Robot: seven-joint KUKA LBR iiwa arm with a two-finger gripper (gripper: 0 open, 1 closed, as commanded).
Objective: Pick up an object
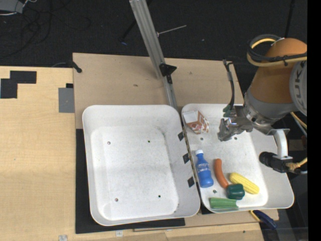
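Sitting side by side on the tan wooden bench (45, 149) are two shallow white plastic bins. Taking the black-clipped seam where they meet as the landmark, the larger bin (133, 164) lies to its left, its speckled floor showing four small dark dots. The smaller bin (261, 179) lies to the seam's right and holds six things, one of each. Nearest the seam at its upper end is a small clear packet with red and white contents (196, 122); whatever is printed on it is too small to read. Lower along the seam lies a blue plastic bottle with a white cap (203, 168). Farther right are an orange carrot-shaped toy (219, 172), then a yellow toy corn cob (245, 183), a dark green rounded toy (234, 191) touching the cob, and a light green pod-shaped toy (222, 203) at the bin's lower rim.

The grey metal two-finger gripper (228, 129) hangs over the smaller bin, right of the packet; whether its jaws are spread or pressed together I cannot tell.
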